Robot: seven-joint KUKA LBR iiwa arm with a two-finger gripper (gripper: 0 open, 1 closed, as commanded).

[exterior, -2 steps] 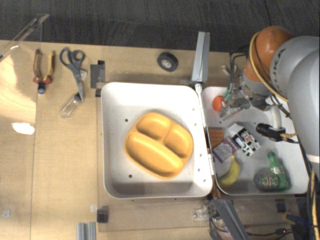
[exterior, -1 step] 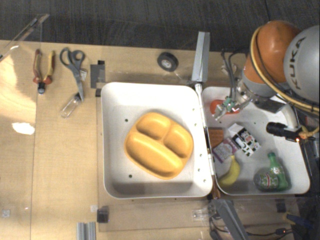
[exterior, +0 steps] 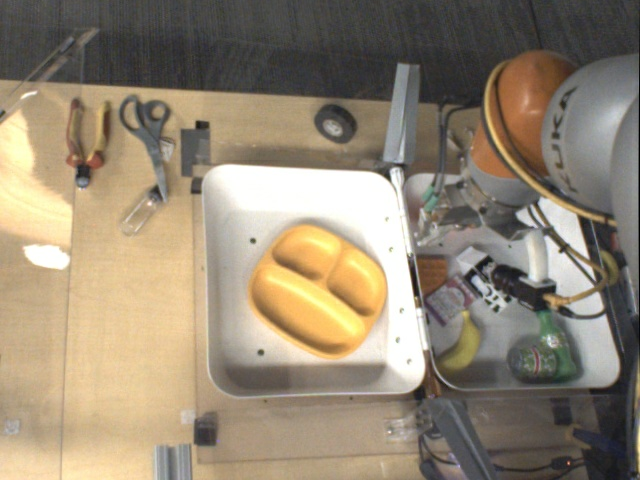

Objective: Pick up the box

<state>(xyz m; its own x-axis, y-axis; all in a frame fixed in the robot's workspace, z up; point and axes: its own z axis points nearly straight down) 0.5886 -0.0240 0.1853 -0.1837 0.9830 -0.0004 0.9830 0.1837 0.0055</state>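
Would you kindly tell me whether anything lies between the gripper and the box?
Nothing visible does. The gripper hangs over the bin, and the purple box lies just below it in view, top uncovered. A banana lies by the box's lower edge.

Two bins sit side by side on the bench [exterior: 100,318]. In the left bin [exterior: 225,268] a large rounded moulded object [exterior: 318,290] lies at its middle. In the right bin [exterior: 600,368], a banana [exterior: 461,343] lies near the front left corner, a bottle [exterior: 543,358] to its right along the front edge, a flat packet [exterior: 450,298] just behind the banana. The arm [exterior: 570,118] hangs over that bin's back half. On the bench beyond the left bin's back left corner lie scissors [exterior: 150,138], pliers [exterior: 86,138] further left, and a tape roll [exterior: 335,123] behind its back edge
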